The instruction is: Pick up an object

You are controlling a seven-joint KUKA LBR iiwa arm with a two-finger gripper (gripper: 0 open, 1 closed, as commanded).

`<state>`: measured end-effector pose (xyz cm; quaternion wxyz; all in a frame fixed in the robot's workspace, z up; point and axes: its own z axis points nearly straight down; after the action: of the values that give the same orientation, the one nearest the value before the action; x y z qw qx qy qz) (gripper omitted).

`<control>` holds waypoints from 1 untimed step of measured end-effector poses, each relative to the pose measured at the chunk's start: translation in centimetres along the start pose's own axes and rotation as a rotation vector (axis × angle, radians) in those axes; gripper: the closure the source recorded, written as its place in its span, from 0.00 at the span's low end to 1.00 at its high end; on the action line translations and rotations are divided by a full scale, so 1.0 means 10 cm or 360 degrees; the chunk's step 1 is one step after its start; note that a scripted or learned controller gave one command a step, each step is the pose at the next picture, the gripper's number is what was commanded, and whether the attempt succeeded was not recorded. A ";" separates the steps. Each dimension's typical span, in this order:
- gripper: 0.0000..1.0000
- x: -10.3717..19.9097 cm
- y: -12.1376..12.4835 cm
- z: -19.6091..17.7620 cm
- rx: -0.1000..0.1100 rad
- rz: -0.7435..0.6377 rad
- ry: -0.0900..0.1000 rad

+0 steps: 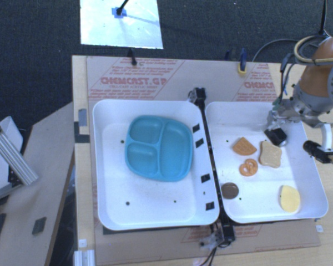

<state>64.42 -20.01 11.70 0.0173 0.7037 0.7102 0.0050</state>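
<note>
We hover the gripper (276, 133) just above the toast slice (271, 155) in the right bin (316, 190); how its tool stands we cannot tell. We should centre over the toast slice, clear of the pretzel (248, 167) beside it, then descend straight.

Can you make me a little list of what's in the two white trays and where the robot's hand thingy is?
left bin: blue divided plate
right bin: orange cracker, pretzel, bread slice, brown round cookie, yellow piece
end effector: over the right bin's far side, just above the bread slice
held: nothing seen between its fingers
</note>
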 end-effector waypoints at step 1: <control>1.00 -0.03 -0.05 -0.46 0.0045 0.0010 0.0027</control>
<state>63.82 -20.24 16.32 0.0015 0.7061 0.7081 0.0009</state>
